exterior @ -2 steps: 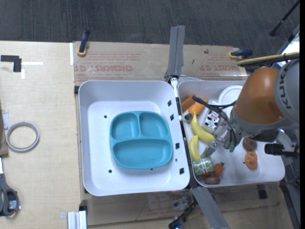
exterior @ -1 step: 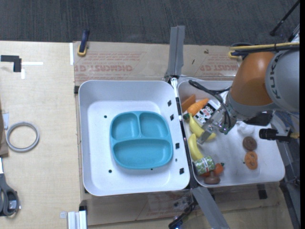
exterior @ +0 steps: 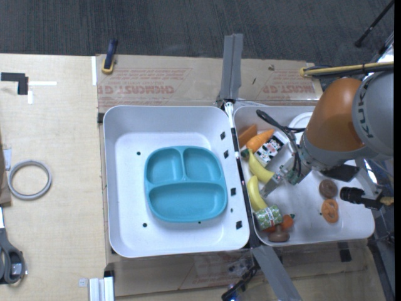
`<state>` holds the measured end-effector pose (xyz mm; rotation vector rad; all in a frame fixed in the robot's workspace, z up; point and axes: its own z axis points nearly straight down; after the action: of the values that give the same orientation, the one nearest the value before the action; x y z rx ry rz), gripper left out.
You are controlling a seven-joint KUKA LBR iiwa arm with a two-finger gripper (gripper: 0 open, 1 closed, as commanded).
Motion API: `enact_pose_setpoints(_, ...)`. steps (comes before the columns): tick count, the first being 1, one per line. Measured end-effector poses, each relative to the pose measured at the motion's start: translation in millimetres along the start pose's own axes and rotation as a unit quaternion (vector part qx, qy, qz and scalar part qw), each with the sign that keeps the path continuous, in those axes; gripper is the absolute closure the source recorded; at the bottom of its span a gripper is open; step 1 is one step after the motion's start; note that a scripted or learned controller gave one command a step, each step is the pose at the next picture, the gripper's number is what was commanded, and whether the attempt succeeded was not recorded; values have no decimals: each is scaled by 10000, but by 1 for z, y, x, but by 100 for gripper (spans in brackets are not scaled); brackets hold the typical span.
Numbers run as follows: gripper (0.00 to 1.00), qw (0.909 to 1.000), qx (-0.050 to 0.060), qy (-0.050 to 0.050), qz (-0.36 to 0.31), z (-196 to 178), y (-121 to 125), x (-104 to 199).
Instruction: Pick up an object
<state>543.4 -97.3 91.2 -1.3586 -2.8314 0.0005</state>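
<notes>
My gripper [exterior: 279, 175] reaches down into the left part of the right bin [exterior: 351, 231], under the grey arm with its orange band [exterior: 337, 116]. Its tip sits right beside two yellow bananas, one upper [exterior: 258, 167] and one lower [exterior: 255, 194]; whether it touches them is unclear. An orange carrot [exterior: 258, 139] lies just above, next to a small white box with dark print [exterior: 271, 148]. Lower down are a green packet [exterior: 268, 216] and a brown and red item [exterior: 280, 232]. A brown disc [exterior: 327, 187] and an orange piece [exterior: 330, 211] lie to the right.
The left bin [exterior: 122, 187] holds a blue divided plate [exterior: 186, 184]. A grey divider post [exterior: 232, 68] stands between the bins at the back. On the bench at left lie a grey ring [exterior: 27, 179] and scissors [exterior: 11, 262].
</notes>
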Motion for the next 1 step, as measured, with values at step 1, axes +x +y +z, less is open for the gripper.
enact_pose_setpoints(1, 0, 10000, -2, -11, 19, 0, 12, -51)
